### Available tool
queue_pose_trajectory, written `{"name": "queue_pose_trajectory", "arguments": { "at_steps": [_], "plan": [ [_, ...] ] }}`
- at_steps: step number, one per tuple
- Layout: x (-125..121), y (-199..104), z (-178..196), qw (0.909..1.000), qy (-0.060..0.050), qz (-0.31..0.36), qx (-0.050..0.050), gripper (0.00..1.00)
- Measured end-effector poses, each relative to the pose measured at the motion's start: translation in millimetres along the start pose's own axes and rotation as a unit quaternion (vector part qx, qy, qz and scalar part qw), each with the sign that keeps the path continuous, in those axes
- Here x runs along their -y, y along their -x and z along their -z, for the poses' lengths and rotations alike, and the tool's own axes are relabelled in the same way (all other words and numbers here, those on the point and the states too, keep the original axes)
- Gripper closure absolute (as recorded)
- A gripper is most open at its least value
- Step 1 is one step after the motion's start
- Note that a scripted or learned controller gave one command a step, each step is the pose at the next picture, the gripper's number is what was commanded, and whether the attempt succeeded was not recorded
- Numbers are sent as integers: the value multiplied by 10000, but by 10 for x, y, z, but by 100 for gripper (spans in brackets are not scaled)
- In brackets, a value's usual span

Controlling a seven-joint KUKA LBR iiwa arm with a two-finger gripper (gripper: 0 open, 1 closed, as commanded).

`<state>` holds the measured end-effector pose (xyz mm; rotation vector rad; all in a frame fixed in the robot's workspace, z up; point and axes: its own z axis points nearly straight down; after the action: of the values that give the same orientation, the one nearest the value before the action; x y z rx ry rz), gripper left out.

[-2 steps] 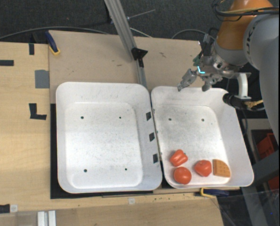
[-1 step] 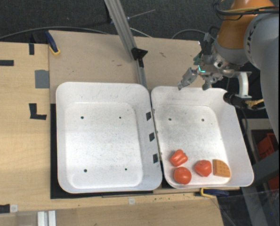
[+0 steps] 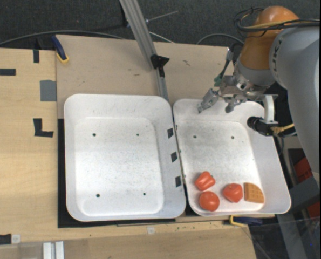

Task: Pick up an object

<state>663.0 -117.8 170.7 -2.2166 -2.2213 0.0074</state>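
Nearest the lens, four small items sit along the near edge of the right bin (image 3: 268, 161): a red pepper-like piece (image 3: 204, 181), a red round piece (image 3: 209, 200), another red piece (image 3: 232, 192) and a tan waffle-like block (image 3: 253, 192). All lie well apart from my gripper (image 3: 219, 104), on the opposite end of the bin from it. Gripper hovers over that bin's far rim, fingers spread, nothing between them. Pick not yet made; as I judge it, the whole approach, descent and close remain. Left bin (image 3: 117, 155), beside the gripper's bin, shows just its speckled white floor. Any of the four would serve as target.
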Motion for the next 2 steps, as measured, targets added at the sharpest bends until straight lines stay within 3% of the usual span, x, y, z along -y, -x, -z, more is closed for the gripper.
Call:
{"name": "queue_pose_trajectory", "arguments": {
  "at_steps": [2],
  "plan": [
    [-62, -14, -840, 10000, -13, 1, 1, 0]
  ]
}}
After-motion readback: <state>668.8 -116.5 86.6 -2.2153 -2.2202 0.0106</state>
